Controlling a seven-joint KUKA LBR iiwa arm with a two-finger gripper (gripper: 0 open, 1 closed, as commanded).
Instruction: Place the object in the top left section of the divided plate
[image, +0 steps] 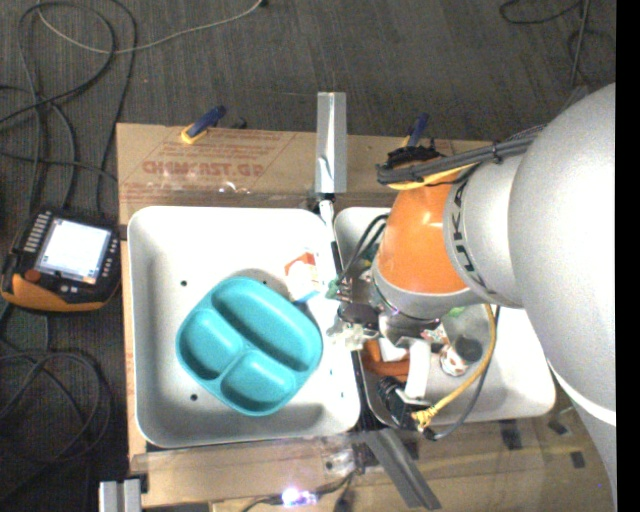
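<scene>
Teal divided plate, inside left bin

The grey arm is reaching in from three o'clock, bending downward at the orange band, the wrist hanging just toward four o'clock of the view's centre.

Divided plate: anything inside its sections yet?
All three sections of the teal divided plate show bare. A small orange-and-white item lies outside it, by its upper right rim in the left bin. The arm covers none of the plate.
</scene>
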